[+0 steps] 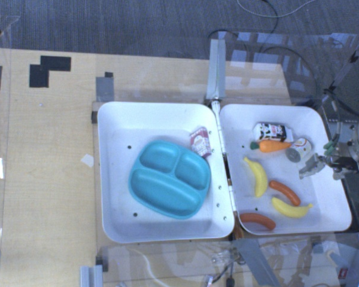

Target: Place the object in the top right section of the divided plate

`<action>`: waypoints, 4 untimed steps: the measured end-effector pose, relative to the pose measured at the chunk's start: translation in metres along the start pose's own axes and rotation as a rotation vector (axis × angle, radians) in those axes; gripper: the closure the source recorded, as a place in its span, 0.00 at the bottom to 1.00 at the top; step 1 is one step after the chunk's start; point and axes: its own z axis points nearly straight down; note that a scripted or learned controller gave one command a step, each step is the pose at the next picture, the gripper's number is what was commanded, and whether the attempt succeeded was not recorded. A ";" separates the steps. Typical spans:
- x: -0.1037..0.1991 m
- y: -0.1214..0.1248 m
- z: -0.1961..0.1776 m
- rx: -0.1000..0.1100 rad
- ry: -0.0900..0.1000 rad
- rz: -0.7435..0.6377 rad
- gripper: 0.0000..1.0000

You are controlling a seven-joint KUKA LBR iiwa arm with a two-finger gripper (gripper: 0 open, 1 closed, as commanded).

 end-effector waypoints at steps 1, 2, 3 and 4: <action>0.000 0.000 0.000 0.000 0.000 0.000 0.00; 0.013 0.022 0.007 0.001 0.000 -0.136 0.00; 0.013 0.022 0.007 0.001 0.000 -0.136 0.00; 0.013 0.022 0.007 0.001 0.000 -0.136 0.00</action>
